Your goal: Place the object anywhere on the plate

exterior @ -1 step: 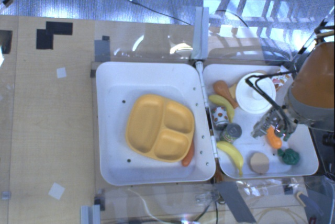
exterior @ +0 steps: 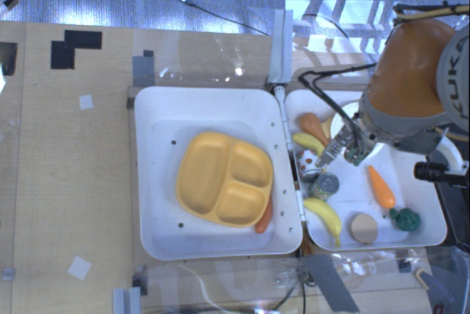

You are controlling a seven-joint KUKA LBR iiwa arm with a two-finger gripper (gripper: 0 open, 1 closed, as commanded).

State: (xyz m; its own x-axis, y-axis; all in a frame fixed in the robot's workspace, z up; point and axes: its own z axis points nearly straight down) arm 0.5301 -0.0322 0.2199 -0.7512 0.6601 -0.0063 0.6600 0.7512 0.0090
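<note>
The arm (exterior: 411,78) is being extended in from the right edge, its orange band showing large at upper right with the grey wrist below it. The wrist is being angled down and to the left. The gripper (exterior: 325,157) is being held low at the arm's left end, its fingers pointing down-left. Finger spacing is being obscured by blur.
</note>
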